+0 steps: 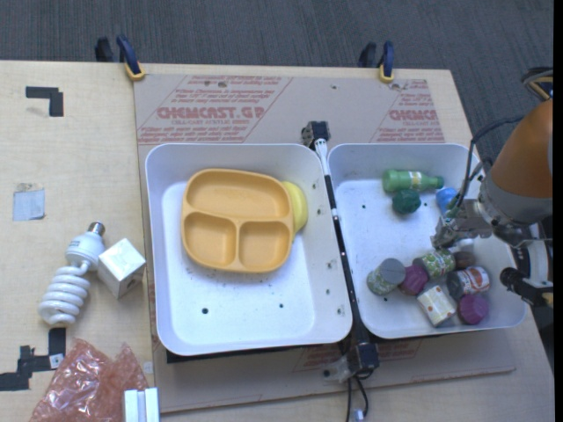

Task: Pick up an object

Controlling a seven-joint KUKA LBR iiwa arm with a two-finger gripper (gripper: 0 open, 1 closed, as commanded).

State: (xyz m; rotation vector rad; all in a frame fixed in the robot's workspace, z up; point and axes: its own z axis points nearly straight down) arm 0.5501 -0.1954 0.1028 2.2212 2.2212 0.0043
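Hand: grip cannot tell | over cluttered small objects | right bin

Even, bright overhead light; soft shadows; mild glare on white bins; slightly soft focus.

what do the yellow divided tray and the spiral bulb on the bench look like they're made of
The yellow divided tray looks like moulded plastic: one even colour, rounded compartment walls, a soft semi-matte sheen. The spiral bulb seems to be white frosted glass tubing on a white plastic base, with a small metal screw cap at its end; the look alone leaves the glass open.
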